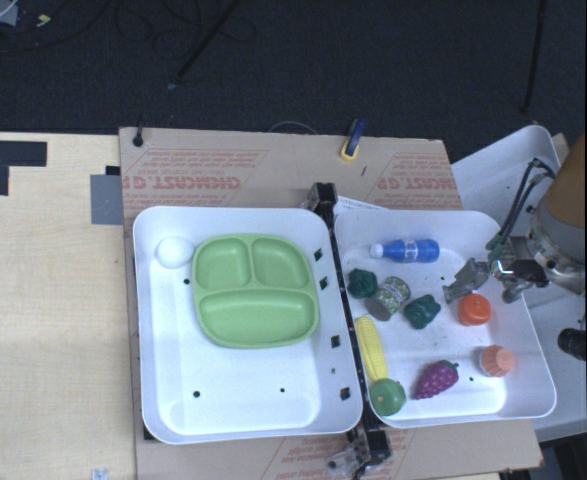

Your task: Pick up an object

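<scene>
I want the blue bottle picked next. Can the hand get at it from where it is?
Probably yes. The blue bottle lies on its side at the far end of the right bin, apart from the other toys, and nothing stands between it and the hand hovering close by.

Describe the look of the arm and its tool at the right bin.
The arm has an orange-brown band above a grey, rounded wrist section. Black cables loop along its near side down toward the wrist. The tool is dark grey metal with small, angular finger parts and a few bright spots near its base.

Green tray (pixel 254 291); blue bottle (pixel 409 251); purple grapes (pixel 436 378)
</scene>
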Controlling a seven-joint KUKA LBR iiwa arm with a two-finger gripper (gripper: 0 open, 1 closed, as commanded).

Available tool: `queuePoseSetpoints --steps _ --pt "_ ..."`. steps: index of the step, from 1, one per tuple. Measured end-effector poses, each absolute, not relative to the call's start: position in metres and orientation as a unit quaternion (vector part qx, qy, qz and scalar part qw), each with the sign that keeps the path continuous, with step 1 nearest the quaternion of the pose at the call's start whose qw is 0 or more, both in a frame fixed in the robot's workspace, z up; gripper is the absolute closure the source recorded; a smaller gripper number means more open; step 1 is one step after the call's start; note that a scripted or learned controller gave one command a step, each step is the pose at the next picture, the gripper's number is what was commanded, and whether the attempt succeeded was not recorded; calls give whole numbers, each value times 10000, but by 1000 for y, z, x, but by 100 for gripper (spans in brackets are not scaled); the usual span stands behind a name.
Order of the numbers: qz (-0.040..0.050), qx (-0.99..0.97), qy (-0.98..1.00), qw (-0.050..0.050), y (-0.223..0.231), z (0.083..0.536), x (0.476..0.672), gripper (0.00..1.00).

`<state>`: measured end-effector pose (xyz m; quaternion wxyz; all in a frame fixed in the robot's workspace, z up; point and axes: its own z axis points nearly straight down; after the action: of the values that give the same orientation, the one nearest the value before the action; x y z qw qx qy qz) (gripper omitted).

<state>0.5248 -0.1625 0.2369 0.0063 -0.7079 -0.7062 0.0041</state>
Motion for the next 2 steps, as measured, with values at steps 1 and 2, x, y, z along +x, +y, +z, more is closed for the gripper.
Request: queuePoseSetpoints --steps 1,2 --pt "6 -7071 -7071 15 -163 244 527 0" --pt "15 -7068 -7074 30 -167 183 523 0"
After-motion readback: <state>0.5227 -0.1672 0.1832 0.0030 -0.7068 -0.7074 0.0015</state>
